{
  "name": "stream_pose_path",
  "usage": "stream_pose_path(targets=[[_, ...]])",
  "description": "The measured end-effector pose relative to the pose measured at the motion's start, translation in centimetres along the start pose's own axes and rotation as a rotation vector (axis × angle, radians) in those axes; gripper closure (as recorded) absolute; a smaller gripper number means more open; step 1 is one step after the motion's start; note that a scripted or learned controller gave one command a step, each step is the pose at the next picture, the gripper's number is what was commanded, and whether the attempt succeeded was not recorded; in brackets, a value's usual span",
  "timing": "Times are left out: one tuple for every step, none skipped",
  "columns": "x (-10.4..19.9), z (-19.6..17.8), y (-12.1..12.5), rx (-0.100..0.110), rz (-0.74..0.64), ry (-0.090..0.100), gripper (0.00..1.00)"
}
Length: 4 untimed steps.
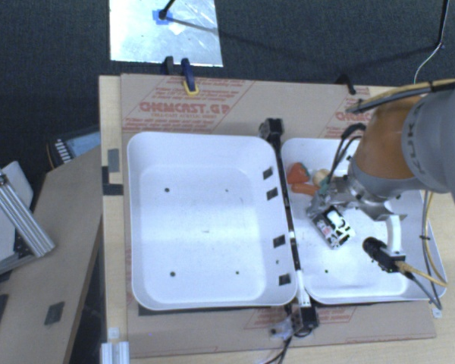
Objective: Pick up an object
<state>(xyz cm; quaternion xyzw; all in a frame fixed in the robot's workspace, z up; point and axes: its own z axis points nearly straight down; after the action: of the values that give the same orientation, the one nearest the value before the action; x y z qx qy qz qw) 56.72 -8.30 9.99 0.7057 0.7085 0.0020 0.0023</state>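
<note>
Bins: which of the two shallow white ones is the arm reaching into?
The right-hand shallow white plastic bin, holding a small reddish-orange object; the grey arm with the orange band is over it, not over the left bin.

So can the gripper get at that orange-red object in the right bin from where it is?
Probably yes. The orange-red object lies uncovered near the right bin's left wall, and the gripper hangs just beside it, nothing between them.

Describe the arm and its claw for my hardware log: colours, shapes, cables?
The arm is thick, rounded and grey, with an orange band above the wrist. Dark cables loop beside that band. The claw is a small metallic and black assembly.
</note>
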Motion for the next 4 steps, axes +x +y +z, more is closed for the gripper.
stream_pose_path(targets=[[-5.6, -4.1, -3.8, 0.005, 0.008, -0.001, 1.00], [1.7, -9.0, -1.4, 0.001, -0.006, 0.001, 1.00], [-8.2, -8.7, -3.5, 0.004, 0.012, -0.005, 1.00], [-1.1, -13.4, -3.4, 0.000, -0.006, 0.001, 1.00]])
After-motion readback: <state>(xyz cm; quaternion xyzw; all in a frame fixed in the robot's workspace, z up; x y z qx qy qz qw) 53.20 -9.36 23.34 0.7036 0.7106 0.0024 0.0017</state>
